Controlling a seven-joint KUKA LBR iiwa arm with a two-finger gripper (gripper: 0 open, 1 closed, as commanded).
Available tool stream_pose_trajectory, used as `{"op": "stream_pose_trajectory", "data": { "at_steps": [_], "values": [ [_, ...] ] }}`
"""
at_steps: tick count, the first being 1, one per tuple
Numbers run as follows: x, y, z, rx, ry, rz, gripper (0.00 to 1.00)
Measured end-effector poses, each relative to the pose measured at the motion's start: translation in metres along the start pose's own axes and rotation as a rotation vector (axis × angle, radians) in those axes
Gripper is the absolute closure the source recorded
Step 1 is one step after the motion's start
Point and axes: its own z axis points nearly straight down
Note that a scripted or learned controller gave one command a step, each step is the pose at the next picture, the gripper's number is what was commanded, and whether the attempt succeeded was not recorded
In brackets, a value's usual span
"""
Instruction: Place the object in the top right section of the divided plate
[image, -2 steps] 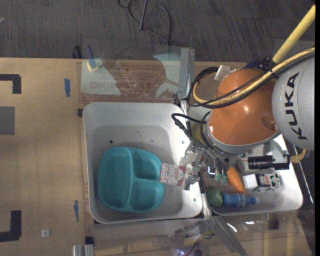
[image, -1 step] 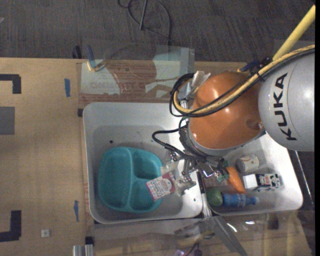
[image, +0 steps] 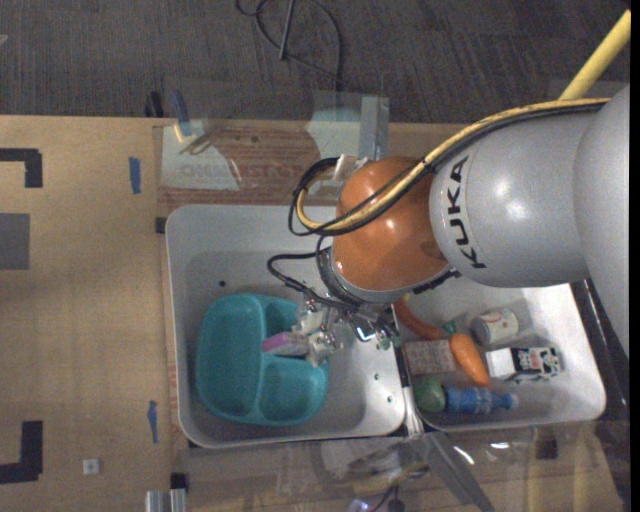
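A teal divided plate (image: 228, 362) lies in the left bin (image: 190, 250), toward its front left. My gripper (image: 312, 337) hangs below the orange wrist band, over the plate's right edge. A small pink object (image: 283, 343) sticks out to the left from between its fingers, just above the plate's right side near the divider. The fingers are shut on it. The arm hides the back right part of the left bin.
The right bin (image: 585, 395) holds a carrot (image: 468, 358), a white cup (image: 497, 325), a black-and-white carton (image: 527, 362), a blue bottle (image: 478, 401), a green ball (image: 431, 395) and a brown box (image: 430, 355). The arm's big grey body spans the upper right.
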Motion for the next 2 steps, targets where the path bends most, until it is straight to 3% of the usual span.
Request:
{"op": "stream_pose_trajectory", "data": {
  "at_steps": [1,2],
  "values": [
    [0.035,-0.052,-0.070,-0.004,0.022,-0.021,1.00],
    [-0.002,-0.065,-0.077,-0.005,0.021,0.020,1.00]
  ]
}}
